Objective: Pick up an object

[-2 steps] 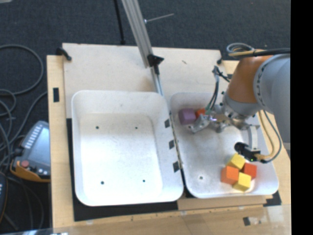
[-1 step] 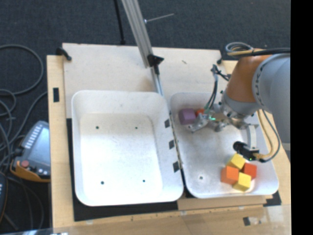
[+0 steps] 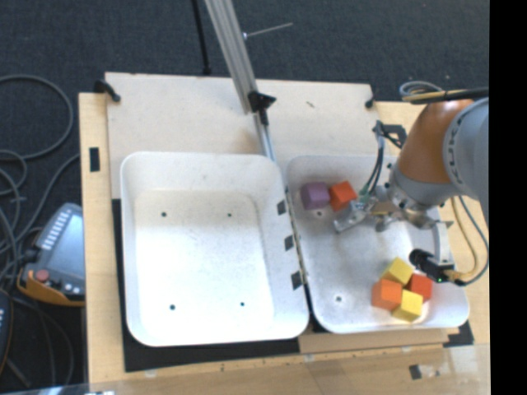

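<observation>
In the right bin (image 3: 354, 303), a purple cube (image 3: 314, 194) and an orange cube (image 3: 342, 194) sit side by side near the far left corner. My gripper (image 3: 360, 214) hangs low over the bin floor just in front and to the right of the orange cube, close to it. The arm's grey wrist and orange band (image 3: 424, 151) rise behind it to the right. A cluster of blocks lies at the near right corner: a yellow one (image 3: 399, 271), a red one (image 3: 421, 285), an orange one (image 3: 385, 294) and another yellow one (image 3: 410, 304).
The left bin (image 3: 136, 245) stands beside the right one, their rims touching. A slanted metal pole (image 3: 235, 48) rises from the bench behind the bins. Cables hang by the arm at the right, and a pendant (image 3: 58, 253) lies on the floor at the left.
</observation>
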